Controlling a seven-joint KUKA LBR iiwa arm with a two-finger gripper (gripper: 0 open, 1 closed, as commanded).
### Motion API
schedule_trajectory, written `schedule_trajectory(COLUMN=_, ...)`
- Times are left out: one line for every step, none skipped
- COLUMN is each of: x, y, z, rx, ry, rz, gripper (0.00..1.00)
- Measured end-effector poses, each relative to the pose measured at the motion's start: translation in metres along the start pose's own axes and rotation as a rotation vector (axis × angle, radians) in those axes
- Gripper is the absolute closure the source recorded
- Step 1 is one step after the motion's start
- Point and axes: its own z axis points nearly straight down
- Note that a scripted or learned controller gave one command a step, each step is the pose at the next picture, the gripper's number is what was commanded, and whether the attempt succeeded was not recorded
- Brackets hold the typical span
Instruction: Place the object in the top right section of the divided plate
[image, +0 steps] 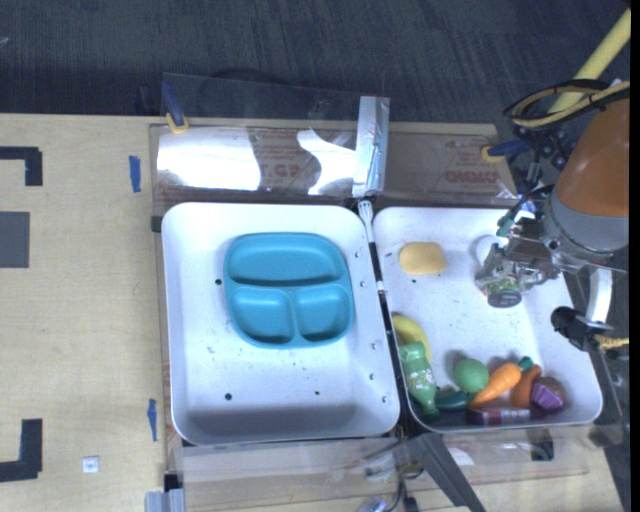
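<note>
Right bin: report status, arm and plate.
Gripper low over right bin, upper right. Blue divided plate bare in left bin. Toy food heaped at right bin's near edge; yellow piece apart.

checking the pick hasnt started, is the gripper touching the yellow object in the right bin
Apart. The camera view shows bare white bin floor between the gripper and the yellow object.

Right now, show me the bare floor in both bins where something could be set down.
Left bin: a wide bare strip below the blue divided plate, narrower margins beside it. Right bin: bare middle floor between the yellow piece, the gripper and the toy food. That bottom edge is crowded.
</note>
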Motion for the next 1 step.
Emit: schedule_trajectory(x=0.0125, y=-0.0443, z=0.1085, rx=-0.004, ry=0.000, rz=0.051, gripper=1.00)
